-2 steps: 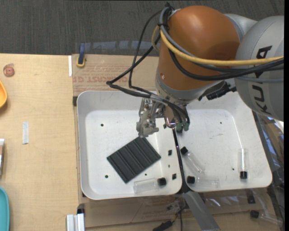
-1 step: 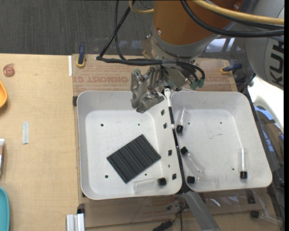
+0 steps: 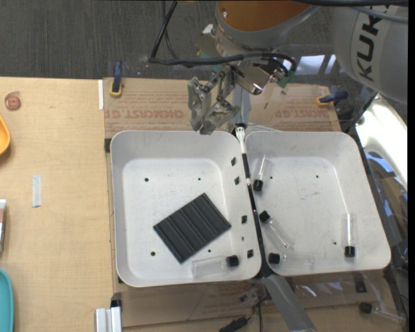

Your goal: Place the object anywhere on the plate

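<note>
While the arm (image 3: pixel 272 19) reaches in from the upper right of the camera view, we find its gripper (image 3: pixel 209 117) hanging above the far rim of the left bin (image 3: pixel 120 214), close to the seam where the two bins meet. We make out grey metal fingers pointing down, with nothing visibly caught between them; whether they stand apart or together we cannot tell from this slant.

In the left bin we see a dark ribbed plate (image 3: pixel 192 227) lying flat and turned at an angle, toward the near half of the floor. Just beside its near corner, close to the front wall, lies a clear tube with a black cap (image 3: pixel 214 264), apart from the plate.

In the right bin (image 3: pixel 373 214) we count more clear, black-capped tubes: one (image 3: pixel 259 175) by the left wall, one (image 3: pixel 272 230) lying slantwise below it, one (image 3: pixel 292 261) along the front wall, and one (image 3: pixel 347 235) near the right wall. All of these lie well apart from the plate.
</note>
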`<state>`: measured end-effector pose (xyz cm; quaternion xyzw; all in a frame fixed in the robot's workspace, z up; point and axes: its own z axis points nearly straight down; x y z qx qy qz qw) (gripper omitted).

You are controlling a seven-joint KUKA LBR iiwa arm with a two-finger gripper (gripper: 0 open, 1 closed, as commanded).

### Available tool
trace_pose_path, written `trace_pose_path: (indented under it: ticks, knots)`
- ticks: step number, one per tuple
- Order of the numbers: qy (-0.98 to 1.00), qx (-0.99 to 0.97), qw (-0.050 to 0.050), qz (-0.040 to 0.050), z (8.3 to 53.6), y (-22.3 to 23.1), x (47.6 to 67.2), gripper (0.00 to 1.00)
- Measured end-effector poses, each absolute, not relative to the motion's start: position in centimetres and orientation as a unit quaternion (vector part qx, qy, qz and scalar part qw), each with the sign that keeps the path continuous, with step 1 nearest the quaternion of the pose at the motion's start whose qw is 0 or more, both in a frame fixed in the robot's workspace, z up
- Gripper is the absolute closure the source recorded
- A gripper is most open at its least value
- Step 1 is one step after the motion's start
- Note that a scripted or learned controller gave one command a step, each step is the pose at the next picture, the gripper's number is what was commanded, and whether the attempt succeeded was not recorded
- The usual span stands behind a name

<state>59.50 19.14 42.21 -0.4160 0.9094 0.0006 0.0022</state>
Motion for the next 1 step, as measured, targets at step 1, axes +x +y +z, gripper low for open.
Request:
trace_pose_path:
  ticks: [1]
  knots:
    - [0.878,-0.48,0.002,0.0008,44.17,20.99,65.87,1.0]
